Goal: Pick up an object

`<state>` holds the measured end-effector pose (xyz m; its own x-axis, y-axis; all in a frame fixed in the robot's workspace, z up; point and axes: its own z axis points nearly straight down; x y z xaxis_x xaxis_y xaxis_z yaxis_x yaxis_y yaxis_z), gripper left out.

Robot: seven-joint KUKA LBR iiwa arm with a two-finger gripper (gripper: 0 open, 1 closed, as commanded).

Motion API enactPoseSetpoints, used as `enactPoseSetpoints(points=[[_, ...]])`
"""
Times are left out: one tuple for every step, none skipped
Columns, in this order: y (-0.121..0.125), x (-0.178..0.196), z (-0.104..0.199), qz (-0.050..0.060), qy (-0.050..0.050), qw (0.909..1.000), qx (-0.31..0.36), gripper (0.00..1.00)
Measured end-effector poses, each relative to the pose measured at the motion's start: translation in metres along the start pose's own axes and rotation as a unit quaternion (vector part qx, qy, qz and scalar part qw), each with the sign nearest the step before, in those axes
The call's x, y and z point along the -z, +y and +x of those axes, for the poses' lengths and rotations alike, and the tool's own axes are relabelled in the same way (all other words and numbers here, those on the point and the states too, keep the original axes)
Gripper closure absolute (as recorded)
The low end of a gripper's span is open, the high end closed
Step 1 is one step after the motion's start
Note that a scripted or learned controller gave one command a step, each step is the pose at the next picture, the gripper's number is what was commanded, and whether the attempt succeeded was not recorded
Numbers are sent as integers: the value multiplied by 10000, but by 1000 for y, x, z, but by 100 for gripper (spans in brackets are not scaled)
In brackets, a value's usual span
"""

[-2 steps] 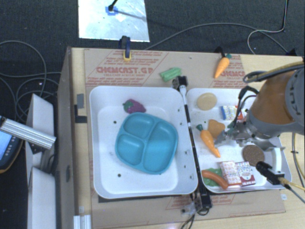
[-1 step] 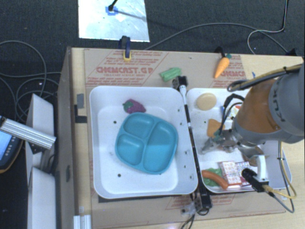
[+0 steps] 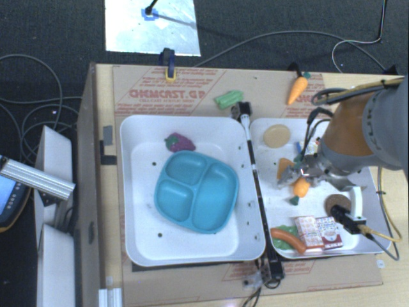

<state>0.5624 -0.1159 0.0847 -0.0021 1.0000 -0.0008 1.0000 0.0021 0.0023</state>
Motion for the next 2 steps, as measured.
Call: enactPoseSetpoints(points=[[1, 10, 0, -6, 3, 10000, 8, 100], [8, 125, 85, -6, 8, 10000, 10, 100]])
